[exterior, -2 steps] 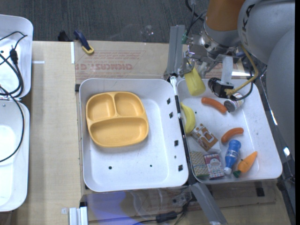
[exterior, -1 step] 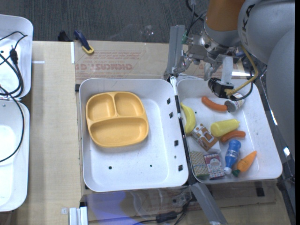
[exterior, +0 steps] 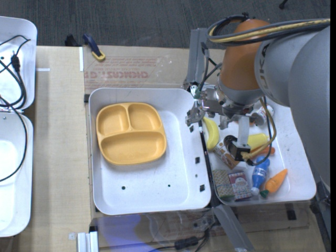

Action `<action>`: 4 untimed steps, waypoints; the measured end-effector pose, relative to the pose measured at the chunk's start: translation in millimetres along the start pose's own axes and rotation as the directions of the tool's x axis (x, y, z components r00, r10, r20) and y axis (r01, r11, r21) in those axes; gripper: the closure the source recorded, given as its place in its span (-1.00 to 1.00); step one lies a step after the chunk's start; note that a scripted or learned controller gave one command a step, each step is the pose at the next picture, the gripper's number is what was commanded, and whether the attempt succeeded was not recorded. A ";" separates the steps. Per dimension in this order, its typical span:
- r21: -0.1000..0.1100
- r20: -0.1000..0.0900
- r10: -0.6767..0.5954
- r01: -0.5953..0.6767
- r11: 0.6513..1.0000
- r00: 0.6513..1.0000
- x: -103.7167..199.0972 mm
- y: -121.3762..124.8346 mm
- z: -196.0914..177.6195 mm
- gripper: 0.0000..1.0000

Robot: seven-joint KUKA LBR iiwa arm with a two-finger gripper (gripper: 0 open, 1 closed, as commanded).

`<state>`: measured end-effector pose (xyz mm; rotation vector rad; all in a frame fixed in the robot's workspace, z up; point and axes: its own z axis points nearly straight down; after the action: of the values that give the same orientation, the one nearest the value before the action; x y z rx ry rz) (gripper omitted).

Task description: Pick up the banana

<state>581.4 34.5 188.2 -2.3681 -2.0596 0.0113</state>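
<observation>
Banana (exterior: 212,133): yellow, lying in the right bin (exterior: 294,193) by its left wall, long way up and down.
End effector (exterior: 223,121): low over the right bin, just beside the banana's top end. I cannot tell how its grip stands.
Arm (exterior: 294,62): grey with an orange band, coming in from the right.
Plate (exterior: 131,133): yellow, three parts, in the left bin (exterior: 147,193).
Carrot (exterior: 275,180): orange, near the right bin's front, next to a blue bottle (exterior: 259,175).
Tabletop (exterior: 60,140): light wood, under both bins.
</observation>
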 end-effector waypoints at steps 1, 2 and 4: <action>-0.001 -0.001 -0.043 0.043 0.999 0.999 -40.0 -89.8 -0.1 -1.00; -0.002 0.000 -0.070 0.070 0.998 0.998 -76.0 -1.3 -0.1 -1.00; -0.003 -0.002 -0.074 0.074 0.997 0.997 -195.3 22.8 99.3 -1.00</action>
<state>576.2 -162.2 89.4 -2.2911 -2.1462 0.0052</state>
